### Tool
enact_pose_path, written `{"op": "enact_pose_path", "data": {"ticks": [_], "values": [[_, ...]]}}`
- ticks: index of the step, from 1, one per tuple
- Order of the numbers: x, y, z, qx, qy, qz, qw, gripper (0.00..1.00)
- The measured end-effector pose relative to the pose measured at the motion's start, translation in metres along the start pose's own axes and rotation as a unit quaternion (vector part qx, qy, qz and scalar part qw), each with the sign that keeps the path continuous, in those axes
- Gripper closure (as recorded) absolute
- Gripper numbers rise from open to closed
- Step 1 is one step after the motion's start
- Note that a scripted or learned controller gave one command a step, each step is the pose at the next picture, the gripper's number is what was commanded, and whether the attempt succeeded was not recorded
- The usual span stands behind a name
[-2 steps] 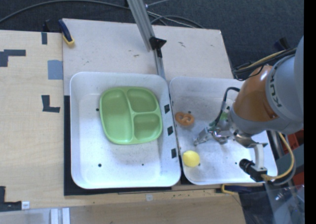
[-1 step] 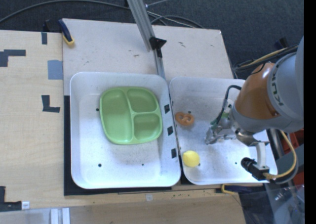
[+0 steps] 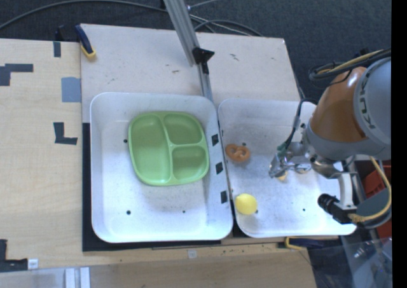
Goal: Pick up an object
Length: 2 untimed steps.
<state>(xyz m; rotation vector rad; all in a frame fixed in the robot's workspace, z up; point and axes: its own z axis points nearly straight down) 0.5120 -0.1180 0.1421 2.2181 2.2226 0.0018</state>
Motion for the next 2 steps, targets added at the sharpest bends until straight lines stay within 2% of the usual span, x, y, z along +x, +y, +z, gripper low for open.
{"op": "enact_pose_path", "data": {"ticks": [1, 2], "values": [[-0.004, 0.003, -0.043, 0.000, 0.000, 0.000, 1.0000, 1.00], [-0.004, 0.003, -0.062, 0.001, 0.000, 0.000, 1.0000, 1.00]]}}
